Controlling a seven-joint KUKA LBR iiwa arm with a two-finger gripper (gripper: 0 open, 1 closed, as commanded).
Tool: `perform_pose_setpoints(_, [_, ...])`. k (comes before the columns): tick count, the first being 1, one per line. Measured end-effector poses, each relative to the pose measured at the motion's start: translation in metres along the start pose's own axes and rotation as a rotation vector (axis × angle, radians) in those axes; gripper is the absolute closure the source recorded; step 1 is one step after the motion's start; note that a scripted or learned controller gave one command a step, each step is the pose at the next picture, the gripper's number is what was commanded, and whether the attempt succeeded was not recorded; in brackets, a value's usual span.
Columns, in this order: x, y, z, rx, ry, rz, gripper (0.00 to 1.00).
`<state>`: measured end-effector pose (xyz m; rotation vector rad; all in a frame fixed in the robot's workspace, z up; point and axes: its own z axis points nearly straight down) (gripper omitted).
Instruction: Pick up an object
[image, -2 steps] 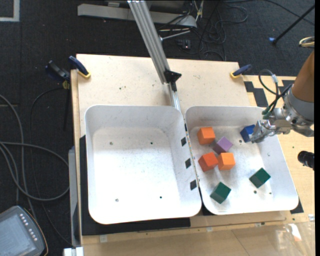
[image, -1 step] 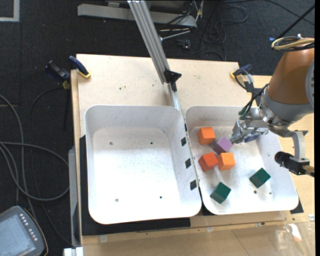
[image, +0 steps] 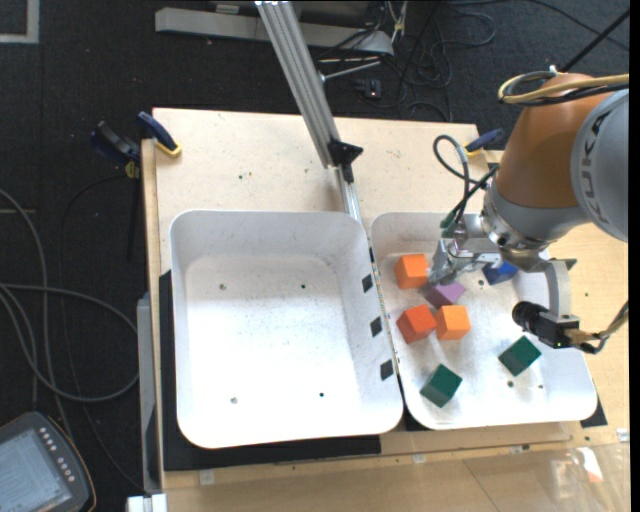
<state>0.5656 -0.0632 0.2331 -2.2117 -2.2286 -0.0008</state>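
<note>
Nearest me in the right bin (image: 570, 405) I see two green blocks, one (image: 441, 384) near the front rim and one (image: 520, 355) further right, with three orange blocks (image: 418, 322) (image: 453, 321) (image: 411, 270) and a purple block (image: 446, 293) beyond them. The gripper (image: 445, 262) hangs just above the purple block's far side. The arm (image: 560, 150) partly covers a blue block (image: 499, 270), and I cannot tell the gripper's state.

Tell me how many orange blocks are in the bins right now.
3, all in the right bin: one orange block near its upper left by the gripper, and two side by side, and, just below the purple block. The arm may hide others.
</note>
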Motion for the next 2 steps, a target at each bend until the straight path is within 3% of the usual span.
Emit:
perform_pose_setpoints(1, [0.055,0.001,0.0,-0.001,0.001,-0.002,1.0])
perform_pose_setpoints(2, [0.106,0.018,-0.005,-0.003,0.0,-0.001,1.0])
